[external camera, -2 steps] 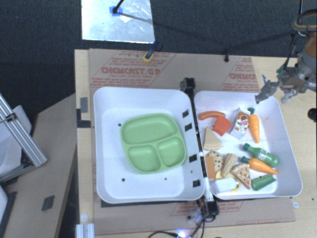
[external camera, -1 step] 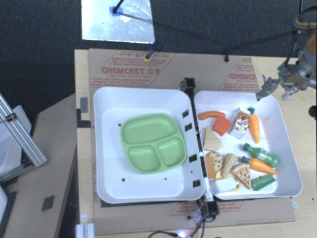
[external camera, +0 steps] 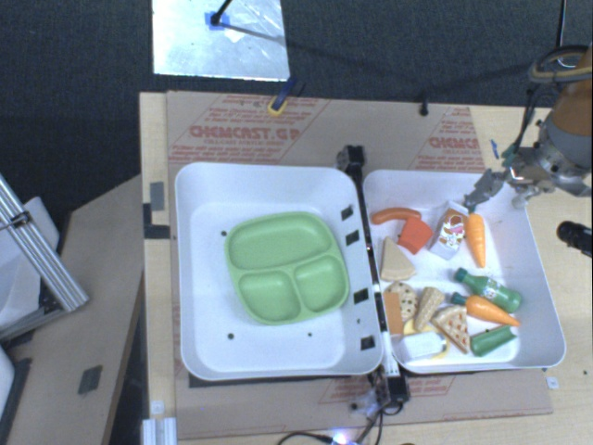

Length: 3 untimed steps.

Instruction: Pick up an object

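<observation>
The desk (external camera: 102, 239) is carrying two shallow white bins side by side, sitting on a sheet of brown printed cardboard (external camera: 246, 128). The left bin (external camera: 199, 202) is holding a pale green divided plate (external camera: 283, 267), lying flat near its middle. The right bin (external camera: 542, 313) is holding a crowd of toy food: a carrot (external camera: 475, 239) is lying lengthwise near the upper middle, just beside a small white carton (external camera: 450, 232); to their left an orange block (external camera: 416, 235) is sitting under a curved red sausage (external camera: 395, 215). Lower down, a second carrot (external camera: 489, 311) is lying between a green bottle (external camera: 489, 291) and a dark green pickle-like piece (external camera: 492, 340), with a pizza slice (external camera: 452, 326) and some bread pieces (external camera: 398, 262) toward the bin's left wall. The grey arm (external camera: 565, 142) is reaching in from the right, over the bin's upper right corner, and its pincer (external camera: 484, 193) is pointing down and leftward, hovering just above the top end of the upright carrot. How far the pincer is parted I cannot tell from where I am standing, and nothing is showing in its grip.
</observation>
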Tool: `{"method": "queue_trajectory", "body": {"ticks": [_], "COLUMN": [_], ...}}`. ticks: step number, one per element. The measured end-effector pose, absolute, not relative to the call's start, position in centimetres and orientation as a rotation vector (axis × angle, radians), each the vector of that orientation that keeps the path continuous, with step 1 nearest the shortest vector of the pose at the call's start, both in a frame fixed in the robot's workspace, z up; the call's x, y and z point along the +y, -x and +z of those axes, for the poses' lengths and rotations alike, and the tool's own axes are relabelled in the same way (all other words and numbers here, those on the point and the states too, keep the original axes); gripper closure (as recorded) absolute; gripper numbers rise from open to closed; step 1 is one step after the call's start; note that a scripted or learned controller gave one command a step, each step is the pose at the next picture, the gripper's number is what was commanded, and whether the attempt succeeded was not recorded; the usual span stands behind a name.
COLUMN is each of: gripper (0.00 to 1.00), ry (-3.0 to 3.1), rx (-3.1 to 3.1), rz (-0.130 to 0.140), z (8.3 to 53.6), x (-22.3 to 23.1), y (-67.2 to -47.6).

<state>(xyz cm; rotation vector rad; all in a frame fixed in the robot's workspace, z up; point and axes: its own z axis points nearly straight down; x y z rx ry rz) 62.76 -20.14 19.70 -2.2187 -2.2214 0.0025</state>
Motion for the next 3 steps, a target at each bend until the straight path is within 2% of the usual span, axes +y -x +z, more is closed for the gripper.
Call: {"method": "queue_trajectory", "body": {"ticks": [2, 3], "gripper": [0.00, 0.00], "ry": [2.218, 2.232], "rx": [-2.225, -2.239], "rz": [-0.010, -0.017], "z": [10.7, 10.8], "x": [-19.8, -20.0], "y": [-63.7, -64.2]}}
